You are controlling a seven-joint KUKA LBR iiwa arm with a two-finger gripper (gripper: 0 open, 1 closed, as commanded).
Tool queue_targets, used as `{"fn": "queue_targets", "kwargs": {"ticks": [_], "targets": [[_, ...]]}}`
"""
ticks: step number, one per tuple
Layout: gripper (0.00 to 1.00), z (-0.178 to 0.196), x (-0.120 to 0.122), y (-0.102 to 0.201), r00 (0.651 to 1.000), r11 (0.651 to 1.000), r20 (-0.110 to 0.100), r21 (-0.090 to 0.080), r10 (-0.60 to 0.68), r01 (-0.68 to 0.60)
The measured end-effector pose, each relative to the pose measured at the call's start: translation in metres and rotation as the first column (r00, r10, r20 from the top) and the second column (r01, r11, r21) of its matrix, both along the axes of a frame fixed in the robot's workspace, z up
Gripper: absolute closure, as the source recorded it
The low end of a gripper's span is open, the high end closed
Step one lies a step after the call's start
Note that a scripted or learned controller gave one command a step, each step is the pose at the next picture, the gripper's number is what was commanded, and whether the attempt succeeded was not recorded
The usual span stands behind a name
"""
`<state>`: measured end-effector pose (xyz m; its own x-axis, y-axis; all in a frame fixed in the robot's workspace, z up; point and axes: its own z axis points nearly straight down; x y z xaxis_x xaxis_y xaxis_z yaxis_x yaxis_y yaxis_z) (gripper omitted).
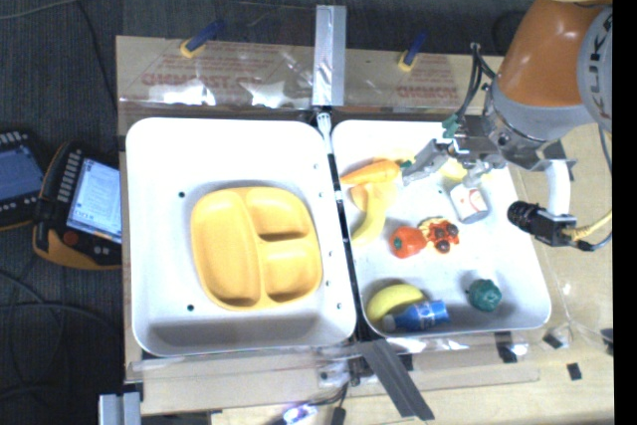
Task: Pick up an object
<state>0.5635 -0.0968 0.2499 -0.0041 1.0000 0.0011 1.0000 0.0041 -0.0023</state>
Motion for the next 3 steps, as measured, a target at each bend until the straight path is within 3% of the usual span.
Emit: {"fn": "queue_targets", "kwargs": {"ticks": [1,2,3], "targets": [[1.0,0.008,0.0,0.001,1.0,1.0,-0.002,0.002,0.002,-0.002],[0.0,0.008,0.0,0.001,1.0,1.0,-0.002,0.001,0.002,-0.002],[0.0,-0.083,0.022,-0.101,0.996,0.996,0.0,-0.002,0.092,-0.092]]}}
